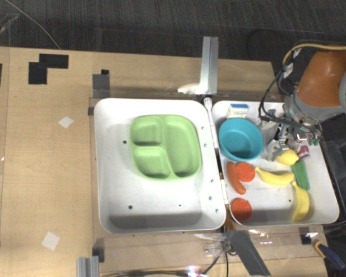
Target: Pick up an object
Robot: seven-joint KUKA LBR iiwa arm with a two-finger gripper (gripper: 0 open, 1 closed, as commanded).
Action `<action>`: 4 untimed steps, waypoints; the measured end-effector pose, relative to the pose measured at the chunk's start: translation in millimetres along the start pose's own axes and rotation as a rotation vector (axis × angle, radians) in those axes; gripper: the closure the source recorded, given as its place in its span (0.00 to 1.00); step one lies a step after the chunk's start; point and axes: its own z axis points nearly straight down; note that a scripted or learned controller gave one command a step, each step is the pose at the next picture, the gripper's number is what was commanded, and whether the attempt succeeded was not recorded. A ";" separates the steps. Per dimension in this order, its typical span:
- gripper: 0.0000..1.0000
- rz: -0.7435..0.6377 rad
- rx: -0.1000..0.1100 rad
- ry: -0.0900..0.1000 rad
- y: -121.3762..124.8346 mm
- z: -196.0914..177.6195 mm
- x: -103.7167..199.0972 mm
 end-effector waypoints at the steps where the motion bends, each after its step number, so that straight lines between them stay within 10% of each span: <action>1: 0.00 0.107 0.025 -0.005 26.4 -3.4 46.9; 3: 0.00 0.169 0.007 0.027 58.6 -1.2 93.8; 4: 0.00 0.090 0.004 0.005 97.2 -2.3 104.1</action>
